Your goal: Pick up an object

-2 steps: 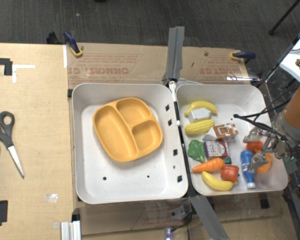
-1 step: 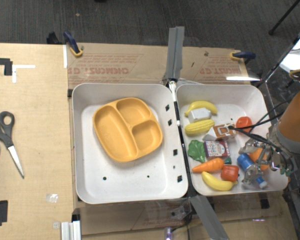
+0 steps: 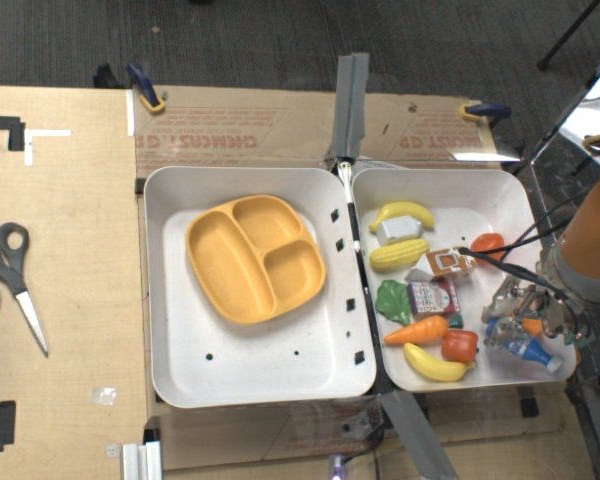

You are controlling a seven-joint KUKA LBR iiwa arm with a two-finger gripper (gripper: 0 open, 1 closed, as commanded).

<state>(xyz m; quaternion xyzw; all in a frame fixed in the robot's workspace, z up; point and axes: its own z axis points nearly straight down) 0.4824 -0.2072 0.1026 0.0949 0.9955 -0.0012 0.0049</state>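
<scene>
Yellow plastic banana (image 3: 436, 365) nearest, in right white bin (image 3: 515, 193) among toy food, within reach. Tool (image 3: 525, 318) low at bin's right side over clutter, probably hunting a pick; grip state unclear.

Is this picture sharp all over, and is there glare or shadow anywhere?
Camera view: evenly lit and mostly sharp; the yellow plate is crisp, soft shadows lie under the toy food, the gripper at the right bin's edge looks slightly blurred, no strong glare.

Toy foods crowd the right bin (image 3: 500, 183) (bananas, corn, carrot, tomato), the yellow divided plate (image 3: 256, 258) alone in the left.
</scene>
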